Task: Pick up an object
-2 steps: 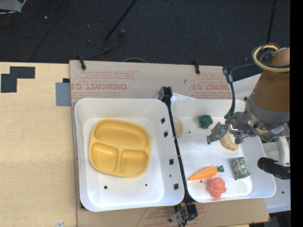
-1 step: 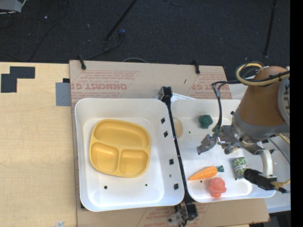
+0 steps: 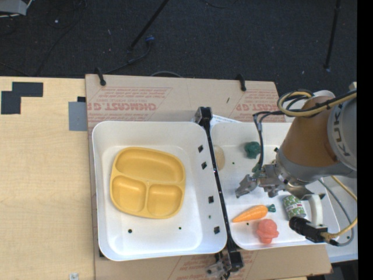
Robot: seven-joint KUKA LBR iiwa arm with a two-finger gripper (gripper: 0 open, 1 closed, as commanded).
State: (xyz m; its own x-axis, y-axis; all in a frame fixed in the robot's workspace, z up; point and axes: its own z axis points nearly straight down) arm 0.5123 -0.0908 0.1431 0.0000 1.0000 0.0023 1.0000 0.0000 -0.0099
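My gripper hangs low over the middle of the right bin, reaching in from the right. Just below it lies an orange carrot with a green top, a little apart from the gripper. A pink-red lumpy toy sits by the bin's front wall. To the gripper's right, partly under the wrist, lies a small green-and-white can. Toward the back of the bin rests a dark green object. I see nothing held in the gripper.
The left bin holds a yellow divided plate. A black divider runs between the bins. A pale round thing lies next to it in the right bin. The bulky arm covers the right bin's right side.
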